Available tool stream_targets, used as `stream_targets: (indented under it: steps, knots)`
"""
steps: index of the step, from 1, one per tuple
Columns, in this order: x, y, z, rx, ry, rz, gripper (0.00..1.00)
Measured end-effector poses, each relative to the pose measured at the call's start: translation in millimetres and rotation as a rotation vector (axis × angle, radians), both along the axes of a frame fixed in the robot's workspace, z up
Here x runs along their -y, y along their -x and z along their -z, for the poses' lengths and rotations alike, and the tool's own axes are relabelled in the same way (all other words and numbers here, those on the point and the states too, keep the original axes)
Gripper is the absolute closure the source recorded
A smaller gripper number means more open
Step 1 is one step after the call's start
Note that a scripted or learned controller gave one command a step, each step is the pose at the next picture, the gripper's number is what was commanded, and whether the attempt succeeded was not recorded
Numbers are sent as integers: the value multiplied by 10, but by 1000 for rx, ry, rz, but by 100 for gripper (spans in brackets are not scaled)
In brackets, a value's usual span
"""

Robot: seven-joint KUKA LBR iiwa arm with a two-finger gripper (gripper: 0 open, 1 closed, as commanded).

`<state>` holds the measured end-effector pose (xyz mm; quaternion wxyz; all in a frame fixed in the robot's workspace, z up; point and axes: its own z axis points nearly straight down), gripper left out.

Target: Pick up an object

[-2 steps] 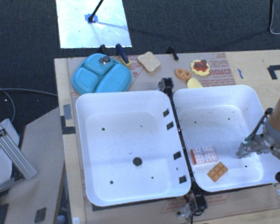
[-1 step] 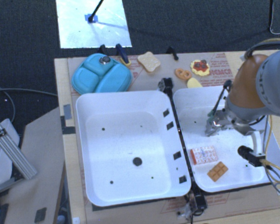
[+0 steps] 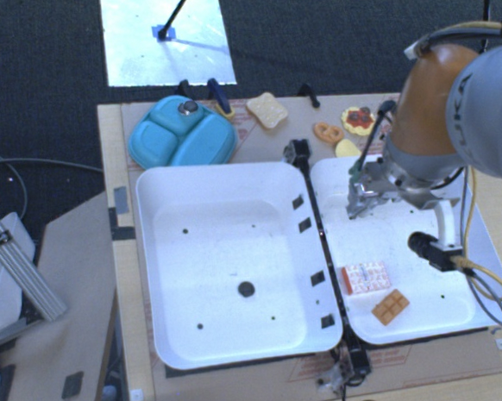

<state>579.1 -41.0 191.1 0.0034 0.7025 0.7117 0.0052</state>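
We log: pincer (image 3: 361,202) over upper left of R bin (image 3: 468,315), fingers pointing down, nothing seen btwn them; can't tell how far open. In R bin, near front: red-and-white packet (image 3: 364,276), and just below it a brown waffle-like block (image 3: 390,306). L bin (image 3: 164,245) has small dark disc (image 3: 246,288). Behind bins on table (image 3: 119,145): blue lidded tray (image 3: 182,133), toast slice (image 3: 267,110)

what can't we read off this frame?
- gripper: camera view, fingers too small and blurred to judge.
- Right bin: its upper right part is covered by the arm.
- Red-and-white packet: print too small to read.
- Small dark item in left bin: too small to identify.
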Motion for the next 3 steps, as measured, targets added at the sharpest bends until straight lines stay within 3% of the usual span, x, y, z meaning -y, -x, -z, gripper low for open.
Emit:
stream_targets:
  steps: [1, 2, 3]
  knots:
    - [-645, 200, 74, -13, -1, 2, 100]
    - [-3, 955, -241, -13, 4, 19, 100]
    - [-425, 929, 17, -14, 1, 6, 100]
